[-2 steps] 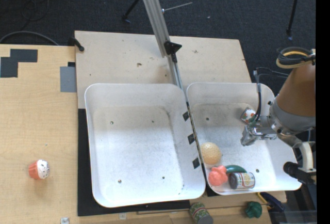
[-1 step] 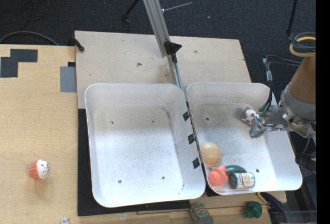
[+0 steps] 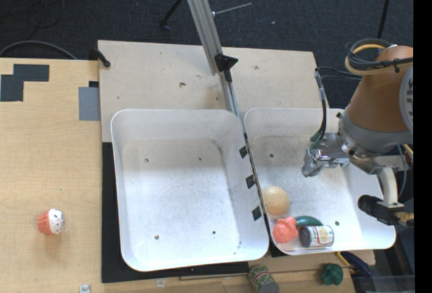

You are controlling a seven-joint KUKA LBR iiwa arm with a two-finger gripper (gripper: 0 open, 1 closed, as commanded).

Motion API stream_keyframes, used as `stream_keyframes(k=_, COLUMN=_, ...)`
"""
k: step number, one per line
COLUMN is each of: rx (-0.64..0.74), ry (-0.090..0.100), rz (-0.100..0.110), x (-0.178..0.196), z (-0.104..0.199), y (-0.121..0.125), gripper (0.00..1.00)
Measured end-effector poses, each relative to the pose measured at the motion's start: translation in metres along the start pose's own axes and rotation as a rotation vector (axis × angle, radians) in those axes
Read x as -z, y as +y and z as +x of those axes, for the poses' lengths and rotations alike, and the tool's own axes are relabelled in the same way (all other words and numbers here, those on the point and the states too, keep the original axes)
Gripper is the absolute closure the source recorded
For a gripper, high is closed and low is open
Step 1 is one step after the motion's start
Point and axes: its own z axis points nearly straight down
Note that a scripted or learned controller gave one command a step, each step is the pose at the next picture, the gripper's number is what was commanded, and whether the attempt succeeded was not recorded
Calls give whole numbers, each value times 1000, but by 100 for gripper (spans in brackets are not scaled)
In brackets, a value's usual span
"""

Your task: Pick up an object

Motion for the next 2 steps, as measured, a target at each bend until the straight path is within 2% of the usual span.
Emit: stream_keyframes(k=2, rx=0, ry=0, rz=0, x=-4, z=103, y=41, gripper=100)
